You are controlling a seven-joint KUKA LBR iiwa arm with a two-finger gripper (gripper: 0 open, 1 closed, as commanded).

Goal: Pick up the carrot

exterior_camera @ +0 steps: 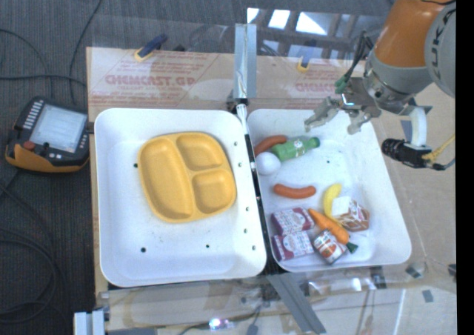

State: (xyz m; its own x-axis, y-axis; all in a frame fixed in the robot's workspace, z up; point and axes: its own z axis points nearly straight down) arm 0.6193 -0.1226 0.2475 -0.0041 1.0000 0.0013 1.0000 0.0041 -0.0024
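Glossy plastic-looking bins; yellow tray perhaps matt plastic.

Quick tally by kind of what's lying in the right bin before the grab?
Sausages: 2
Green bottle: 1
White egg: 1
Banana: 1
Carrot: 1
Can: 1
Packets: 2
Total: 9

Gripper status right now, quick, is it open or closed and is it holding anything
Gripper: open, fingers spread, holding nothing, above the top of the right bin. The carrot lies in that bin, far from it.
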